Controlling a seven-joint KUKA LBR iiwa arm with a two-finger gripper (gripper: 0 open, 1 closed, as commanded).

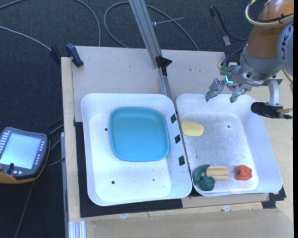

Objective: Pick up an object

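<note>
Gripper [223,93] at the upper right of the frame, hanging over the top rim of the right bin [265,139], fingers spread apart with nothing between them. Grey arm with orange band [272,11] entering from the top right corner.

In the right bin: a yellow piece [192,128] near the upper left corner, close to the divide between the bins. Along the bottom edge, a dark green vegetable-like toy [203,177] at the left, touching a tan block [217,173] just beside it; a red pepper-like toy [242,172] to the right, a little apart from the block. All four well below the gripper, none touched by it.

In the left bin [93,139]: a turquoise square plate [139,134], lying flat in the upper middle.

Slanted metal rail [151,42] running from the top centre down to the gap between the bins. Handheld control pendant [21,153] at the left edge, on the dark floor. Blue clamp [74,55] at the upper left corner of the bench.
</note>
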